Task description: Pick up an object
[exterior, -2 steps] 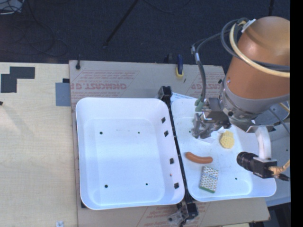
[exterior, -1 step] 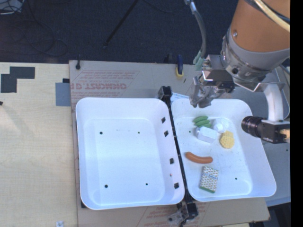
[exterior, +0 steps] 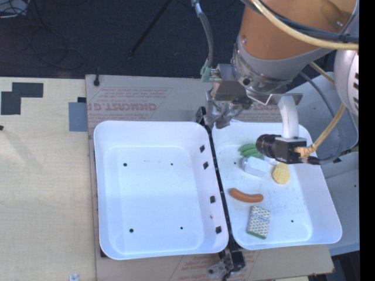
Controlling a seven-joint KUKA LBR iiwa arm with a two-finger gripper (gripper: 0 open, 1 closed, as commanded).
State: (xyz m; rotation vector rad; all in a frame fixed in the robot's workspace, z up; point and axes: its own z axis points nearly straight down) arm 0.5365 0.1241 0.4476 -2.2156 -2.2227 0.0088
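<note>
My gripper (exterior: 221, 119) hangs over the far left corner of the right bin (exterior: 319, 212), close to the divider between the two bins. It sits apart from every object. In the right bin lie a green pod-like item (exterior: 248, 150), a small clear-white piece (exterior: 254, 167), a yellow round piece (exterior: 281, 174), an orange sausage shape (exterior: 246, 196) and a green-and-white patterned packet (exterior: 259, 222).
The left bin (exterior: 105, 186) stands beside the right one, its bare floor showing. A black cylinder (exterior: 280, 147) mounted on the arm juts over the right bin's far side, next to the green item. Brown board (exterior: 146, 101) lies beyond the bins.
</note>
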